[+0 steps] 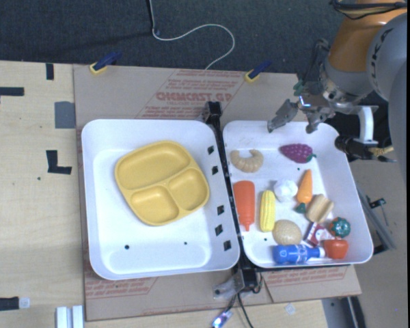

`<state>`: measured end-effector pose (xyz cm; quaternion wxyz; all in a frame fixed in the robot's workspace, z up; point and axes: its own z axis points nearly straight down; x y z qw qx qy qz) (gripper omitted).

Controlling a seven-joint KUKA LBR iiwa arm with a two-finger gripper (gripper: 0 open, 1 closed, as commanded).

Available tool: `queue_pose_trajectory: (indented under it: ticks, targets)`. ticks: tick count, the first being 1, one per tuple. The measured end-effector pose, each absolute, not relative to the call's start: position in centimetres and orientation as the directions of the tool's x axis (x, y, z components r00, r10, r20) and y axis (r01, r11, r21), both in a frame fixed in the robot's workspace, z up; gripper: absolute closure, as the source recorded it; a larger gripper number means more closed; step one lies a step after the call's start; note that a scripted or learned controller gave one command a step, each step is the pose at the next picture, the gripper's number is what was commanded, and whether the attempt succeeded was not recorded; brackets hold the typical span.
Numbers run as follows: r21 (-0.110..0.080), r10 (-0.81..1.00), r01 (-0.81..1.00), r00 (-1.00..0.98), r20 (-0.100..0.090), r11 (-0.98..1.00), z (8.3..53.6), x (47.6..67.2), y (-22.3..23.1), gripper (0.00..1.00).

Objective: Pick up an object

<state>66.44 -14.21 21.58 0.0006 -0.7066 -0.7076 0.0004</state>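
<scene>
Tool (294, 121) hovering above the far edge of the right bin (352, 183), fingers spread and pinching nothing, with the purple grapes (296, 152) just beneath and nearer the camera. Packed into that same bin: croissant (247, 160), orange carrot (305, 186), long orange-red piece (244, 204), yellow corn (267, 210), potato (286, 232), blue bottle (292, 254) and red tomato (335, 249) along the near wall. Yellow divided plate (162, 181) lying alone in the left bin (102, 251).
</scene>
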Motion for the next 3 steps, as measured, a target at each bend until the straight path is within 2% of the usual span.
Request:
queue_pose_trajectory:
  ticks: [1, 2, 3]
  targets:
    - [-0.014, 1.000, 1.000, 0.001, 0.003, -0.001, 17.2, 56.7, -11.8, 0.00]
    - [-0.002, 1.000, 1.000, -0.003, 0.002, 0.003, 22.9, 50.9, -8.4, 0.00]
    - [0.000, 1.000, 1.000, -0.007, 0.003, 0.007, 26.5, 48.3, -2.8, 0.00]
